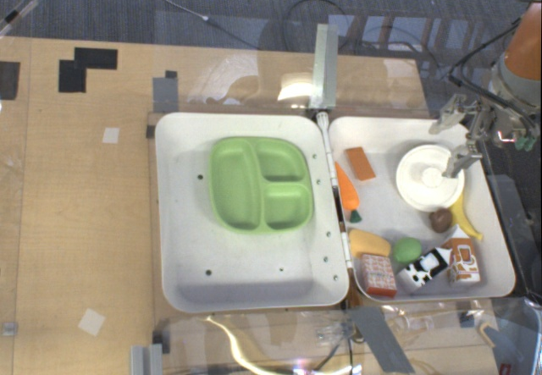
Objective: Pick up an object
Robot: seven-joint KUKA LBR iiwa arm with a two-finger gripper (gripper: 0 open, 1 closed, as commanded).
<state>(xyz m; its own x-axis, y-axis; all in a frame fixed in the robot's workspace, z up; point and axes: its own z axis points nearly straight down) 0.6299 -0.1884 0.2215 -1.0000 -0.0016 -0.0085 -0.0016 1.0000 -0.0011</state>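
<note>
Wooden tabletop (76,221) is seen beneath two shallow white bins set side by side, with grey carpet beyond it. Objects to pick are gathered in the right bin (500,280): a white plate (423,183), an orange block (361,163), a carrot (346,191) along the dividing wall, a banana (465,221), a brown ball (439,218), a yellow wedge (370,243), a green ball (406,250), a red box (377,274), a black-and-white cow toy (428,267) and an orange carton (462,263). The jaws (467,145) are seen over the plate's right rim, nothing visibly held; how far they are parted cannot be told. A green divided tray (258,184) is held in the left bin (182,280).
</note>
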